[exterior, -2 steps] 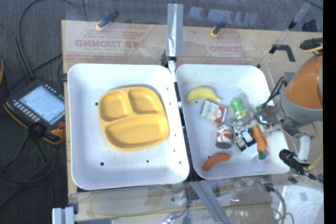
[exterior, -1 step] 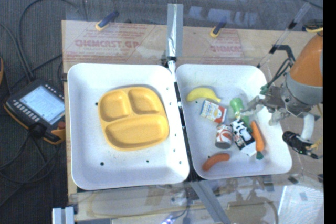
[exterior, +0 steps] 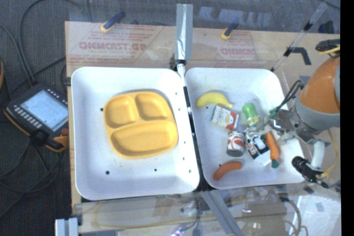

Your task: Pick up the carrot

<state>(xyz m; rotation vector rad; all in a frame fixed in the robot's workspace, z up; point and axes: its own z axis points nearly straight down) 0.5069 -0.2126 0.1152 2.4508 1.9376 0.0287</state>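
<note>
Camera view: carrot (exterior: 272,145) beside can (exterior: 235,142).

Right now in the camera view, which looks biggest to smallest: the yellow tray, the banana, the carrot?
1. Yellow tray, by far the biggest.
2. Banana.
3. Carrot, a bit smaller than the banana, though the two are close.

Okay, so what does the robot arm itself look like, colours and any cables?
The arm is a rounded grey body with a broad orange band above the wrist. Below it the gripper is a cluster of grey and dark metal parts, with thin dark cables looping beside it.
</note>
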